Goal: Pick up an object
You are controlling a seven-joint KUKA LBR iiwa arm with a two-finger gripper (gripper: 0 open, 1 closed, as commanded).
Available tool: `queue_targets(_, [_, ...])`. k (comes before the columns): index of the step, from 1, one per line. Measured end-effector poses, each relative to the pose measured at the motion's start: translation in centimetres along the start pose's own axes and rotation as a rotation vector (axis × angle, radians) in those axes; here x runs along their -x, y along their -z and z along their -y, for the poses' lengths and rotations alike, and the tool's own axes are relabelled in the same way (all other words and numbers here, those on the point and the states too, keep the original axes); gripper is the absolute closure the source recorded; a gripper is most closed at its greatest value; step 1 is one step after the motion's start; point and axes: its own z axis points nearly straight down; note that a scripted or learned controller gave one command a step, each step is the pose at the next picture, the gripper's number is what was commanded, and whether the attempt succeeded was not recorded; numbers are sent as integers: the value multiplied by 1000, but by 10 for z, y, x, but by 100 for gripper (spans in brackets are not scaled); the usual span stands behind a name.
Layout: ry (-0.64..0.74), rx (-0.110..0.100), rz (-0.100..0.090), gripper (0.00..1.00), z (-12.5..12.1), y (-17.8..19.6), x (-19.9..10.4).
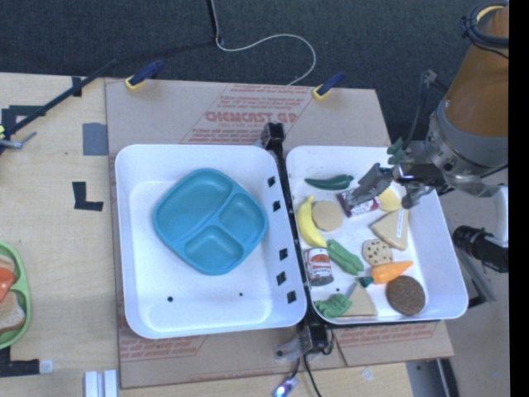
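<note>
My gripper (pixel 374 185) hangs low over the upper middle of the right bin (pixel 442 259), reaching in from the right. Right below its tip lies a small dark and silver packet (pixel 359 203); whether they touch is unclear. Around it sit a green pepper (pixel 329 182), a banana (pixel 309 222), a tan round biscuit (pixel 327 216), a yellow piece (pixel 389 199) and a cheese wedge (pixel 392 230).
Lower in the right bin lie a chip cookie (pixel 376 251), a carrot (pixel 388 271), a brown patty (pixel 405 294), a small can (pixel 318 265), a green pickle (pixel 345 256) and a bread slice (pixel 359 305). The left bin (pixel 145 304) holds a blue divided plate (pixel 211 220).
</note>
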Motion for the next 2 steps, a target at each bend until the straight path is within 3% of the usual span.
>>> queue_targets(1, [-7, -9, 1, 100, 0, 4, 4])
queue_targets(2, [1, -13, -1, 100, 0, -29, -97])
